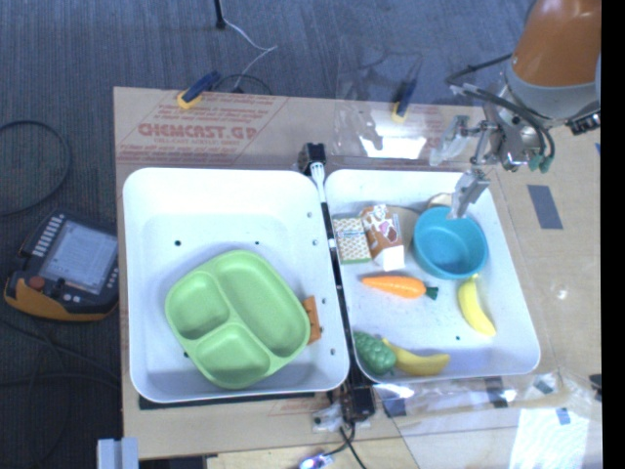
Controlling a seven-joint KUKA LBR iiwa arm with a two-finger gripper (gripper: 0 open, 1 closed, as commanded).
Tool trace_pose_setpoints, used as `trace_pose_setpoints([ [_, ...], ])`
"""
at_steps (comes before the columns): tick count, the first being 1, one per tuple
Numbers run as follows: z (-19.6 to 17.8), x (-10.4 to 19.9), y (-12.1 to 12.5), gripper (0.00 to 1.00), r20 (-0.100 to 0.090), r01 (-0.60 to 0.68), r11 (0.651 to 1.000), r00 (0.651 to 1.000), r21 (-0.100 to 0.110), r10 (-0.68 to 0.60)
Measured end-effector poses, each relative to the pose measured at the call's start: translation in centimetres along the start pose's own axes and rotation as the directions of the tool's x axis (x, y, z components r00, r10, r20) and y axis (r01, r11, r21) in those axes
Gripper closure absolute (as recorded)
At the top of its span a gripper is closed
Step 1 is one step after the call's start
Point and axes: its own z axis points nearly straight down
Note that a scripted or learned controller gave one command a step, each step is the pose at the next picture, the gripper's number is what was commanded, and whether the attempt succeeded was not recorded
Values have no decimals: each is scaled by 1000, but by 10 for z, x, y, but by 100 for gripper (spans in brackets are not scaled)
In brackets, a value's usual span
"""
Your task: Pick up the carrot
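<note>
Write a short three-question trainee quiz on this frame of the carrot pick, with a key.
1. True or false: the carrot lies in the same bin as the green divided plate.
2. Which object sits closest to the gripper? A) blue bowl B) broccoli C) green divided plate
3. How many bananas are in the right bin?

Key: 1 false, it lies in the right bin; 2 A; 3 two, the other at.
</note>
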Motion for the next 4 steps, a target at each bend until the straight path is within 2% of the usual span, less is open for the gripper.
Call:
trace_pose_setpoints([
  [1,157,-22,47,0,13,195,981,981,7,-195],
  [2,164,29,13,0,38,347,938,937,8,-347],
  [3,162,79,31,0,45,355,934,933,25,-356],
  [4,-13,110,103,0,21,477,879,879,10,-477],
])
